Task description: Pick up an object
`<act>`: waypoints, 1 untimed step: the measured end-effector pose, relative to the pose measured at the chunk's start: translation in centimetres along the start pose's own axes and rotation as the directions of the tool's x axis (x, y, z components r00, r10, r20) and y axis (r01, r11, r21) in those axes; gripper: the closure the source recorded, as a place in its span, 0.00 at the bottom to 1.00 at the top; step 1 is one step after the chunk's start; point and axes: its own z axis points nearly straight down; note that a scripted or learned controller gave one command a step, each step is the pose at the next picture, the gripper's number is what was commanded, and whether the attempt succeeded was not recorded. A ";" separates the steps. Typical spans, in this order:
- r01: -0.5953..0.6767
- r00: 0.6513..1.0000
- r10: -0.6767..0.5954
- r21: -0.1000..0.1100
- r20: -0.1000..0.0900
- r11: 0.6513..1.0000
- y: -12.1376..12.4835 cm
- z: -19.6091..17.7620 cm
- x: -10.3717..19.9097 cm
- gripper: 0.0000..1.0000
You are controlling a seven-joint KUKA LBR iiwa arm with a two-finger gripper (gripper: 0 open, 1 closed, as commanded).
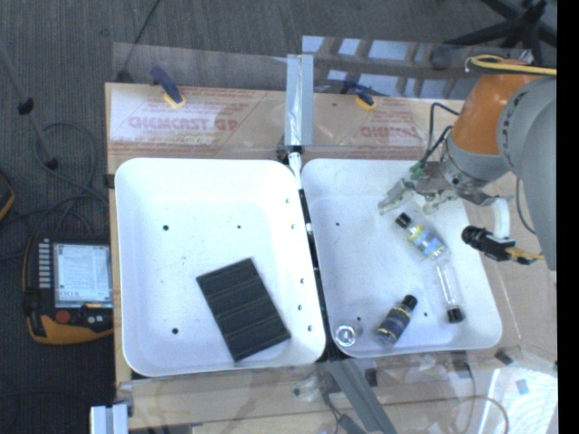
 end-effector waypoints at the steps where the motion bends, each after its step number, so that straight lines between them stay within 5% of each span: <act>1: 0.022 1.000 -0.022 -0.004 -0.009 1.000 -4.6 0.7 -0.8 0.00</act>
